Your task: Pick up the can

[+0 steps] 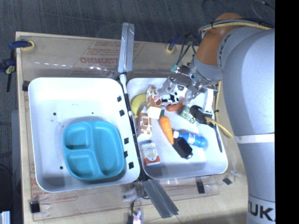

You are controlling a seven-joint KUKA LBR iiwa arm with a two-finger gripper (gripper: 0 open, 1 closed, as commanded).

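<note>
The fingers (180,93) hung low over the right bin's (219,160) far end among the clutter; how far they were spread, I could not tell. The can (150,153) lay well apart, at the bin's near left, beside the carrot (166,129).

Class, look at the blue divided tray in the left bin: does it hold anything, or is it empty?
Empty. The blue tray lies flat in the left bin, and all three compartments show only bare blue surface.
</note>
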